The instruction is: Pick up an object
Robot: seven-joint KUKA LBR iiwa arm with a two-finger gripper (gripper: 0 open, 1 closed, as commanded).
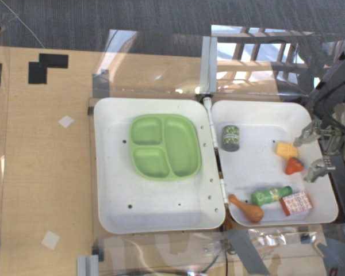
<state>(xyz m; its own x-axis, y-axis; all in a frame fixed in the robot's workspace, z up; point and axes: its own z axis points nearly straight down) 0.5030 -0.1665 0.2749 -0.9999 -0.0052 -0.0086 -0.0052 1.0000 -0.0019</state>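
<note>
Nearest to the camera, along the front edge of the right bin [259, 111], lie three things in a row: a brown drumstick [246, 208] close to the front left corner, a green bottle [271, 196] lying on its side just beside it, and a small red and white box [296, 203] just beside the bottle's cap end, toward the front right corner. Farther back, near the right edge of the same bin, a yellow piece [286, 149] and a red-orange piece [294, 165] lie close together, the yellow one behind the red one. A small green can [230, 137] stands near the left edge of this bin, well apart from the others.

At the right edge of the right bin is the gripper [313, 153], reaching in from the right. Its two metal fingers [305, 135] point left, toward the inside of the bin, and they are spread wide apart with nothing between them. One finger ends behind the yellow piece and the other ends in front of the red-orange piece, so both pieces lie just left of the gap. The grey arm [339, 91] rises behind the gripper, toward the back right.

In the left bin [112, 171] a light green plate [164, 146] with three compartments lies in the middle, a little toward the back.
</note>
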